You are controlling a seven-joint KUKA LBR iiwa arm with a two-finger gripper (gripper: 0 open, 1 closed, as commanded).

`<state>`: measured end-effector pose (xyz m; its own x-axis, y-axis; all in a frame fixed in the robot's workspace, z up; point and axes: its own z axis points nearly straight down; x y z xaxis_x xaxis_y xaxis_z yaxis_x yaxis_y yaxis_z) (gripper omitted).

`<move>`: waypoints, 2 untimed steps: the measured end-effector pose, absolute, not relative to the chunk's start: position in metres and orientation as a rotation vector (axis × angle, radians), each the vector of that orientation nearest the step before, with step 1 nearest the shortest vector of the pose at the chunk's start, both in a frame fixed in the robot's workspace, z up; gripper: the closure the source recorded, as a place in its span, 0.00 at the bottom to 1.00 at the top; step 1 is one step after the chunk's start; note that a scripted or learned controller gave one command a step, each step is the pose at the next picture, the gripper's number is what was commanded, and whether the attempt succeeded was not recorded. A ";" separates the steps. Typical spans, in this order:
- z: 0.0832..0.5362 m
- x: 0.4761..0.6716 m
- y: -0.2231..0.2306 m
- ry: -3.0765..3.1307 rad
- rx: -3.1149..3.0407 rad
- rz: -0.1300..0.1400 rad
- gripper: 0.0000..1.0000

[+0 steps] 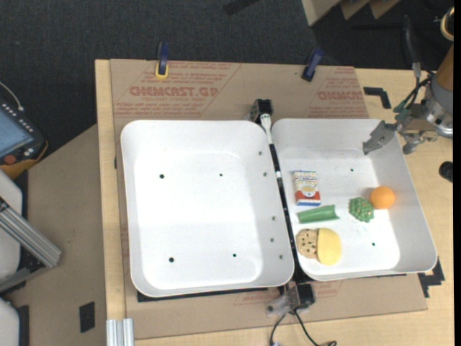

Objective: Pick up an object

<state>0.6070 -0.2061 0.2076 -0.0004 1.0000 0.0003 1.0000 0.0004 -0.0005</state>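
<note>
The right bin holds several small items. There is a red, white and blue carton, a green pepper-like piece, a broccoli floret, an orange, a chocolate-chip cookie and a yellow lemon-like piece touching the cookie. My gripper hangs over the bin's far right corner, above and behind the orange, apart from every item. Its two grey fingers are spread open with nothing between them.
The left bin sits beside the right one, joined along a black hinge strip. Both rest on a cardboard sheet held by clamps at its far edge. A blue-screened device stands at the far left.
</note>
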 end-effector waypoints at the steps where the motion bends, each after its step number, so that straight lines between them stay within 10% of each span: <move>1: 0.122 0.531 -0.179 -2.210 -2.213 0.009 0.00; 2: 0.108 0.556 -0.201 -2.220 -2.218 0.001 0.00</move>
